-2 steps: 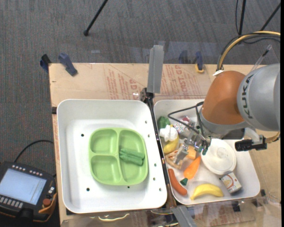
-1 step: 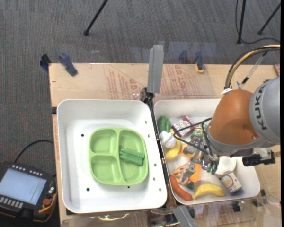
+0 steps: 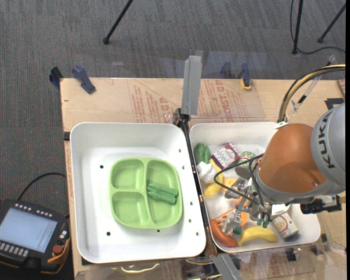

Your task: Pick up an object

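Target pile: your pick has to come out of the right bin [image 3: 312, 232], which is packed with small toy food. There's a yellow banana [image 3: 258, 235] near the front edge, a red pepper-looking thing [image 3: 220, 234] just left of it, a purple packet [image 3: 226, 154] toward the back and a green veggie [image 3: 202, 153] by the divider wall.

Hand: the hand [image 3: 245, 212] is low over the front half of that pile, right above the banana and the red piece. Honestly you can't tell whether it's open, closed or gripping anything; cables and clutter hide the tips.

Arm: the orange wrist band [image 3: 287, 159] hangs over the bin's right half and hides whatever sits under it.

Doing it well: I'd commit to one item, probably the banana since it lies a bit apart from its neighbours. Come straight down so you don't wedge two pieces at once, and lift slowly to check that something came along.

Left bin: the left bin [image 3: 87, 150] holds a green divided plate [image 3: 123, 206] with a green bean piece [image 3: 162, 192] on it. Leave it alone.

Worktop: the plywood worktop [image 3: 122, 101] carries both bins.
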`<control>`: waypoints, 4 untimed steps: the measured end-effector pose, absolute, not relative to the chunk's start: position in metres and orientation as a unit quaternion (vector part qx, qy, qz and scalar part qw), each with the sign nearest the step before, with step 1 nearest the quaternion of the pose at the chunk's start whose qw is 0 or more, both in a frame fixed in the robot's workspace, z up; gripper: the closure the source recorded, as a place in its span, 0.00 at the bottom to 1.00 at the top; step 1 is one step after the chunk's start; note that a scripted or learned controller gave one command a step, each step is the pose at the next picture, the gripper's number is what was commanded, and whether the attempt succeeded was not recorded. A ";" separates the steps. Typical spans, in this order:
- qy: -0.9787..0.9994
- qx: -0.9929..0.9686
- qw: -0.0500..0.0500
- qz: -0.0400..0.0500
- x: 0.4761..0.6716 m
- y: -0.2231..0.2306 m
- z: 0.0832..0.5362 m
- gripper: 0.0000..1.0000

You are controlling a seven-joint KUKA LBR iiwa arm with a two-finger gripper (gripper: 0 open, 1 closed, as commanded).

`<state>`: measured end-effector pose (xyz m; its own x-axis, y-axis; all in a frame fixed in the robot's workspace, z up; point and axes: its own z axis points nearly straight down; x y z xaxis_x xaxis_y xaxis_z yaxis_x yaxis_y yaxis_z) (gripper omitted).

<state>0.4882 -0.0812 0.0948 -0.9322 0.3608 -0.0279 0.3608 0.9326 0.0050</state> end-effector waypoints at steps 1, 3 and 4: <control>0.975 0.221 0.006 0.001 0.557 -0.086 0.093 0.00; 0.936 0.353 0.006 0.002 0.481 -0.085 0.093 0.00; 0.937 0.350 0.003 0.004 0.481 -0.082 0.103 1.00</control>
<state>0.4807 -0.0822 0.1031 -0.7555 0.6551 -0.0021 0.6551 0.7555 0.0094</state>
